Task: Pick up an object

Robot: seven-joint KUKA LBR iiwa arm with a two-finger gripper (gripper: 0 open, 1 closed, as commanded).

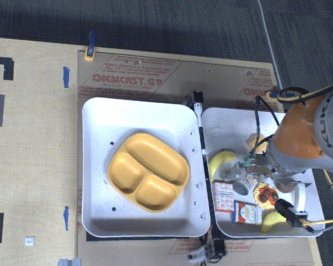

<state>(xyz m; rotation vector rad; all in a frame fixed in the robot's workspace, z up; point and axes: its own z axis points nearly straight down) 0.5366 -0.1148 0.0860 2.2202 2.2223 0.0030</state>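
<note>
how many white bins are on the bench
2. The left bin holds a yellow divided tray; the right bin holds small items under the arm.

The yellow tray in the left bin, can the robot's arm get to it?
Probably yes. The yellow tray lies alone and uncovered in the left bin, open from above. The arm is over the right bin, so it must swing across the rim between them.

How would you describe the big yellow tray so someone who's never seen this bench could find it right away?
Look at the left white bin, the one away from the arm. The yellow tray lies in its middle. It is molded into three rounded compartments and is far larger than the small items clustered in the right bin.
</note>
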